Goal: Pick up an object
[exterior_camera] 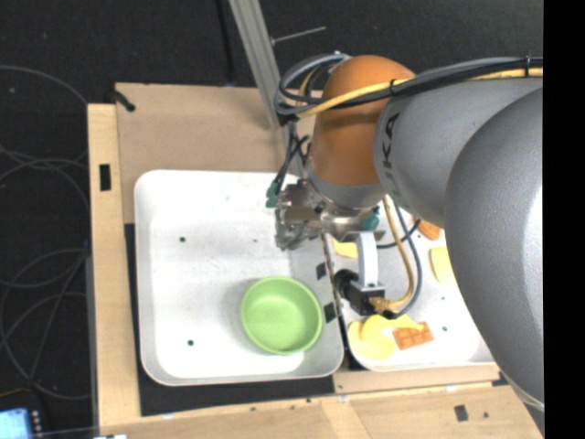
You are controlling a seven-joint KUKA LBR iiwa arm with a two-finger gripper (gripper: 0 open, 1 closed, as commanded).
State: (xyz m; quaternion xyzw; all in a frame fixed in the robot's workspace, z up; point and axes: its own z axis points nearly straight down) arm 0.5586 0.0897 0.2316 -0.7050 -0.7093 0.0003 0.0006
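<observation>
The gripper (294, 219) hangs a little above the middle of the frame, over the right edge of the left bin (183, 245), close to the strip where the two bins meet. It is a dark metal cluster seen from above, and its tips are hidden under the wrist, so I cannot tell whether it is open, closed or gripping anything. Just above it sits the orange band (352, 126), with black and yellow cables (402, 282) looping off it down and to the right. The grey arm (475, 172) fills the right side of the frame and covers much of the right bin (457, 350). Below the gripper, in the lower right part of the left bin, a green bowl (281, 314) rests upright on the white floor, apart from the gripper. To the right of the bowl, across the bin walls, a yellow object (373, 335) lies in the lower left corner of the right bin, with a small orange piece (413, 336) touching its right side. More yellow and orange shapes peek out beside the arm further up that bin, too hidden to name. The bins stand on a tan bench (183, 126).
</observation>
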